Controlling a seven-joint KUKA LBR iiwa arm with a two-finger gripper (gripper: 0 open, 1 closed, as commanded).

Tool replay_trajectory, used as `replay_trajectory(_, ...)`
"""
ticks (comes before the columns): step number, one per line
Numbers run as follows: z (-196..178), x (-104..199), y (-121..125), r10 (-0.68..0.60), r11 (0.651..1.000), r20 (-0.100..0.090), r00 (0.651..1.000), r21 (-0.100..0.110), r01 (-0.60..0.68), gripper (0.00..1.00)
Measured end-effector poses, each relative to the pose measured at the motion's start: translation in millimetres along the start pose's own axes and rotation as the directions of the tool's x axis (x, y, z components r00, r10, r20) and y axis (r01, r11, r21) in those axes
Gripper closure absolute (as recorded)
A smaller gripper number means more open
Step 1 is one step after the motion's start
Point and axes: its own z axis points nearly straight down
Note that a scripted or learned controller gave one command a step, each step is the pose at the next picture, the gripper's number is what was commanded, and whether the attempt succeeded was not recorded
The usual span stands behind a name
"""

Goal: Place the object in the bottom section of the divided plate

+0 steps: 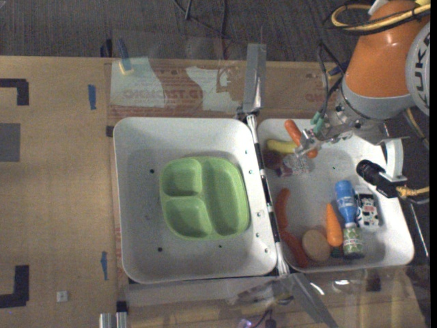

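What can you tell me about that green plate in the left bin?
The green plate is a rounded square that looks like matte plastic, moulded into three sections: one long, two smaller. It lies flat and face up near the middle of the left bin, resting on its floor. Nothing sits in its sections, and nothing else touches it.

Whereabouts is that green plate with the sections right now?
The green divided plate lies in the middle of the left white bin in the camera view, apart from the food toys, which all sit in the right bin.
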Motion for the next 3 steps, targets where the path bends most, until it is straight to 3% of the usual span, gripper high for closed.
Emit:
replay_trajectory(1,7.2,93.1,25.6,0.187,0.982,0.0,0.982,0.003,-0.187,1.0)
replay_trajectory(2,6.9,93.1,25.7,0.187,0.982,0.0,0.982,0.002,-0.187,0.0)
replay_trajectory(3,-3.2,93.1,26.6,0.186,0.983,0.001,0.983,0.0,-0.186,1.0)
